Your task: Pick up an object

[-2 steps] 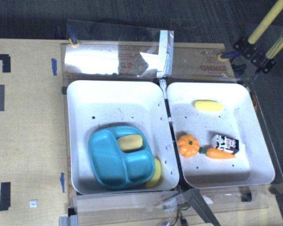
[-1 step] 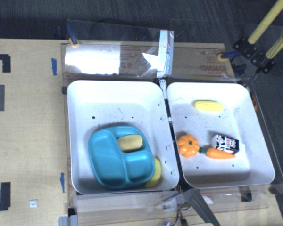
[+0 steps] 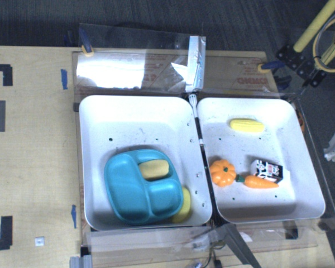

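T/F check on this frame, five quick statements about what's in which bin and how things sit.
1. The blue tray lies in the left bin. True.
2. The orange pumpkin sits in the left bin. False: it is in the right bin, near the divider.
3. A tan piece rests in one of the blue tray's compartments. True.
4. The corn cob touches the carrot. False: they lie apart, the corn nearer the far wall.
5. The black-and-white item lies next to the carrot. True.

I am looking down on a blue divided tray (image 3: 139, 191) in my left bin (image 3: 100, 127), and a toy pumpkin (image 3: 223, 172) and carrot (image 3: 261, 182) lying in the right bin (image 3: 285, 205).
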Robot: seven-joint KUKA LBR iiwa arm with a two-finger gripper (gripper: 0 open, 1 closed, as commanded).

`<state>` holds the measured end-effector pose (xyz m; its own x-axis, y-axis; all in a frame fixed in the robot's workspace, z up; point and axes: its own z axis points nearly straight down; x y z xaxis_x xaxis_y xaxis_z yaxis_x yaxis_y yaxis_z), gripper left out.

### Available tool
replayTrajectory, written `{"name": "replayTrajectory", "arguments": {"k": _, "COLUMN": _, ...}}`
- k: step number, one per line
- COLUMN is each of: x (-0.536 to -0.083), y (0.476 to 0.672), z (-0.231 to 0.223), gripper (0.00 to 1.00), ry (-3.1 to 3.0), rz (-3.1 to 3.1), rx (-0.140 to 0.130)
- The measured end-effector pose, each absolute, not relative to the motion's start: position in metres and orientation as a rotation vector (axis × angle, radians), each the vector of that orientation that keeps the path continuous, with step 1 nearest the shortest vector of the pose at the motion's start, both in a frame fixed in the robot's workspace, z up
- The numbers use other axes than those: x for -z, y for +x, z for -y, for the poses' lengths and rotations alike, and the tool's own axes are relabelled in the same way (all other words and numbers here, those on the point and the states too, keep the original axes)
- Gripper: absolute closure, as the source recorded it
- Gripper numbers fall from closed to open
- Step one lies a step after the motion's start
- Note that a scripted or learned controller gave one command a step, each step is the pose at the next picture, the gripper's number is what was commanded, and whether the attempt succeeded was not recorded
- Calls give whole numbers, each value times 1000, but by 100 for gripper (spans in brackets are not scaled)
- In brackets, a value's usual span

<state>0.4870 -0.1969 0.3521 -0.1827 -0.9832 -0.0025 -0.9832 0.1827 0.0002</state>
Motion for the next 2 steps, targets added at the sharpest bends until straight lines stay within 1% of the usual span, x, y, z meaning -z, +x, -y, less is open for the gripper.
{"name": "replayTrajectory", "arguments": {"k": 1, "x": -422, "y": 483, "z": 223, "gripper": 100, "ry": -2364, "rz": -2062, "rx": 10}}
{"name": "replayTrajectory", "arguments": {"k": 2, "x": -374, "y": 492, "z": 208, "gripper": 100, "ry": -2910, "rz": -1178, "rx": -3}}
